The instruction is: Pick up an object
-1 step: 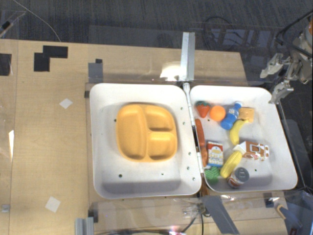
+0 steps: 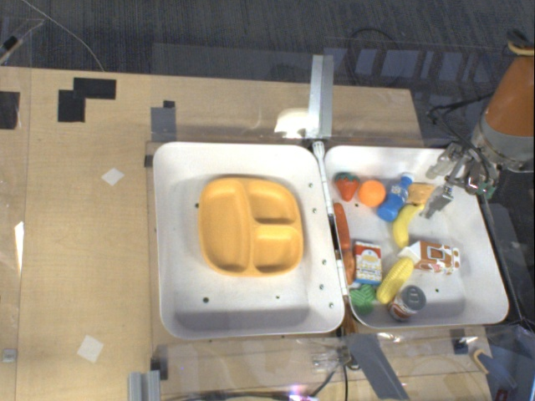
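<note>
My gripper (image 2: 440, 185) hangs over the upper right part of the right bin (image 2: 493, 266), its fingers spread and nothing between them. Just to its left lie a tan cracker-like piece (image 2: 420, 193), a blue bottle (image 2: 392, 201) and a yellow banana (image 2: 405, 224). Further left are an orange ball (image 2: 372, 192) and a red strawberry (image 2: 345, 185). Lower in the bin lie a white and brown carton (image 2: 440, 257), a corn cob (image 2: 394, 278), a small juice box (image 2: 368, 262), a can (image 2: 407, 302), a green item (image 2: 362, 297) and a long orange sausage (image 2: 340, 239).
The left bin (image 2: 180, 291) holds a yellow divided plate (image 2: 251, 224). A metal post (image 2: 322, 98) stands behind the seam between the bins. The arm's orange band (image 2: 512, 98) rises at the right edge, with cables beside it.
</note>
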`<state>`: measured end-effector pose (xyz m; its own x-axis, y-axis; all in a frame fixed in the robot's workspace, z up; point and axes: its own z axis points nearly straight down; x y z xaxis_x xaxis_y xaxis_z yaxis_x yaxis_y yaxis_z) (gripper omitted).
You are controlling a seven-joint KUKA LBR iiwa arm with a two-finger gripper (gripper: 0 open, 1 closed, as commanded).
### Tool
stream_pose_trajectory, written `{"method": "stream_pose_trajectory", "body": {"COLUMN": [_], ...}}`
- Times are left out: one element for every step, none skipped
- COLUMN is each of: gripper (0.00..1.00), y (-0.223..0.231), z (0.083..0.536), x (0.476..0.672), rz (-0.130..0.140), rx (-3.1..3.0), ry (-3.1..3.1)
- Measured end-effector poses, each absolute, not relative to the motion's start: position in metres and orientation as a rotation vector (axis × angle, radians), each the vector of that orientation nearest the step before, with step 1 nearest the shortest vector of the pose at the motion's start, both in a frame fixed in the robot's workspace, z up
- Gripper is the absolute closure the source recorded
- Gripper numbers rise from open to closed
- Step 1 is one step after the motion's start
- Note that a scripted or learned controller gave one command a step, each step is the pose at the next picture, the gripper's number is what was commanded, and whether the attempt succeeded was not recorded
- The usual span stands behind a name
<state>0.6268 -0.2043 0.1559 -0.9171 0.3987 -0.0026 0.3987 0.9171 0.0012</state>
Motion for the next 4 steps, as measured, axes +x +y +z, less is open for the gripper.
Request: {"method": "stream_pose_trajectory", "body": {"gripper": [0.0, 0.0, 0.0, 1.0], "y": [-0.162, -0.202, -0.163, -0.164], "z": [0.117, 0.092, 0.088, 0.102], "x": [0.658, 0.587, 0.655, 0.658], "rz": [0.006, 0.003, 0.006, 0.006], "rx": [0.945, 1.363, 1.629, 1.615], "ry": [2.96, 2.81, 2.676, 2.675]}}
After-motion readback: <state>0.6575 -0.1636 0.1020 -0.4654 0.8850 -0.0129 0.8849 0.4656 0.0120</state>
